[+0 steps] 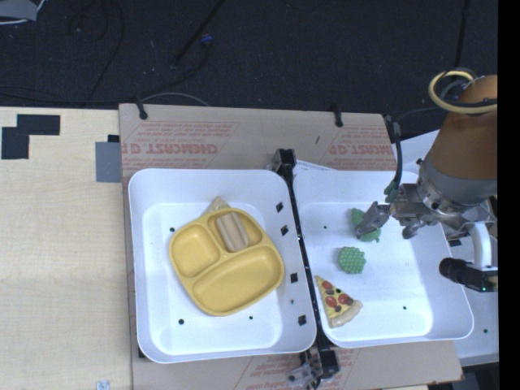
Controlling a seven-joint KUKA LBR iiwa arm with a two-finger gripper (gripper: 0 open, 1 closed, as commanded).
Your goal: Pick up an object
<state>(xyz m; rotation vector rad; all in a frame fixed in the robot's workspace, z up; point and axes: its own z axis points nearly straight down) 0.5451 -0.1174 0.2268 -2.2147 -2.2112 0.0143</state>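
The tool point(375, 218) is being held low over the right bin point(422, 319), at the end of the grey arm point(463, 157) that is being reached in from the right. Its dark fingers are being pointed leftward, toward the middle of that bin. Whether the fingers are parted or closed cannot be told, since they are being blurred together against a small green object point(364, 224) lying just at their tips. That object is being partly covered by the tool, and it cannot be told whether it is being touched or merely overlapped.

Just below and slightly left of the tool, a round, bumpy green piece point(352, 259) is being left lying on the bin floor, apart from the fingers. Further toward the near left corner of the same bin, a toy pizza slice point(336, 301) is being seen lying flat, with red dots on its yellow face.

A black divider point(294, 242) is being seen running between the two bins. In the left bin point(154, 299), a yellow compartment tray point(227, 279) is being seen lying at a slant, and in its upper right compartment a tan, roll-like item point(233, 231) is being carried.

Both bins are being borne on a cardboard sheet point(244, 136) with red printing, which is being supported by the light wooden desk point(57, 258)
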